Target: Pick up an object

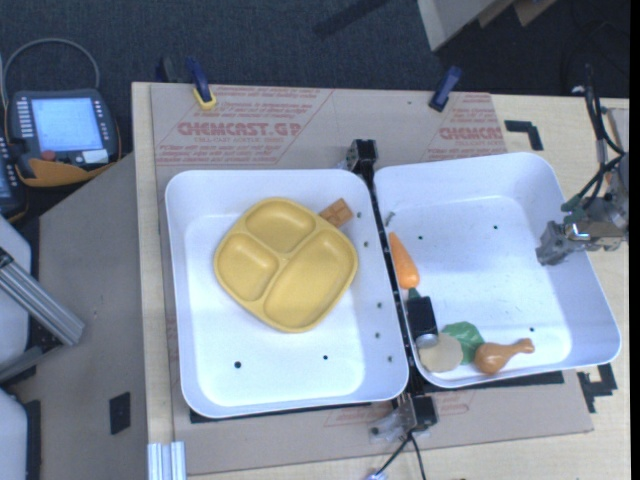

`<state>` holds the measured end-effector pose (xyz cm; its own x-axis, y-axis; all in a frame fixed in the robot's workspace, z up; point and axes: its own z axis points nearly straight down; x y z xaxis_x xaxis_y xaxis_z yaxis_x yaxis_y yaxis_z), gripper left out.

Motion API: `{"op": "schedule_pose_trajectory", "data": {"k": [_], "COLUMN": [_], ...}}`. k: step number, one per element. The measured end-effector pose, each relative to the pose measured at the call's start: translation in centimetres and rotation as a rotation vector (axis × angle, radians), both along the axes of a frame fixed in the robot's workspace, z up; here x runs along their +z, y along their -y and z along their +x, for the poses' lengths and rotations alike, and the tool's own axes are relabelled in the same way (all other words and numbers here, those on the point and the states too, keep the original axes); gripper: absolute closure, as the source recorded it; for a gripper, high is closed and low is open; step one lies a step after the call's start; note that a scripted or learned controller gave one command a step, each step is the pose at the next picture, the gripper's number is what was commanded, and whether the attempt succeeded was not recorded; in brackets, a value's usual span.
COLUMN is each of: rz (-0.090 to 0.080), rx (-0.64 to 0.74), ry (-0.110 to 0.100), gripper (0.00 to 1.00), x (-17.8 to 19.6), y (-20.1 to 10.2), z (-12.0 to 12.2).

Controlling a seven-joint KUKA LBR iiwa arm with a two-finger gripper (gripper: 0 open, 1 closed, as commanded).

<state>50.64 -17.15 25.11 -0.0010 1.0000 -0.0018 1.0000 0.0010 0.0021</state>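
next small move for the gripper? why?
Probably travel left and toward the right bin's near-left corner. The gripper sits at that bin's right rim with nothing between its fingers, while the carrot, black block and drumstick lie across the bin.

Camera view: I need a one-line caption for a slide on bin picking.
Gripper at the right bin's far edge; carrot and drumstick along its near side.
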Motion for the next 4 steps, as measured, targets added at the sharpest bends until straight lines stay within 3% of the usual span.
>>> {"op": "schedule_pose_trajectory", "data": {"k": [3,4], "rz": [0.001,0.003], "rx": [0.004,0.005], "ry": [0.001,0.001], "gripper": [1.00,1.00], "x": [-0.8,-0.5], "y": [-14.4,-19.0], "z": [9.4,11.0]}}
